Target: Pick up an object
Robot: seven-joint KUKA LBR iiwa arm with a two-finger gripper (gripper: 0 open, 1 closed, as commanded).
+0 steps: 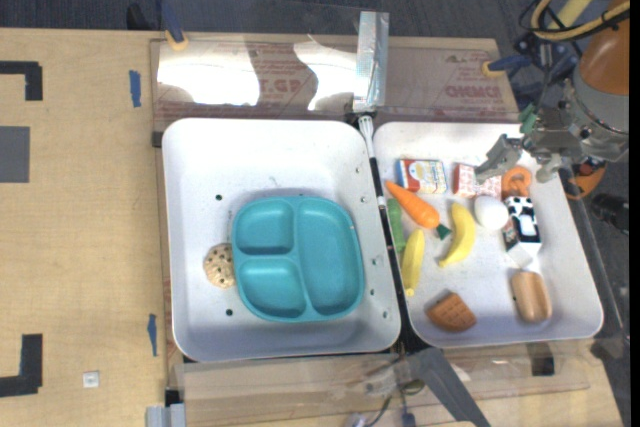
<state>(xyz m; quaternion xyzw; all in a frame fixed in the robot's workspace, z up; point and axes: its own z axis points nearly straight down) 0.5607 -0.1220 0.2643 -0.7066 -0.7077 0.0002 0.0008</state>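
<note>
You are looking down on two white bins on the tabletop; the left bin is holding a teal divided plate with a cookie just beside its left edge, and the right bin is holding the small food items. Your tool is hanging over the upper right part of that bin, and whether it is open or closed cannot be told from this angle; nothing is showing in its grip. Nearest below it are lying an orange ring-shaped piece, a white egg-like ball and a black-and-white carton, all crowded close together. For a clean pick, you are probably better off aiming at something standing apart, such as the banana, the carrot or the bread roll. Centre over the chosen item, turn the wrist across its narrow width, and come straight down so neighbours are not being nudged.
</note>
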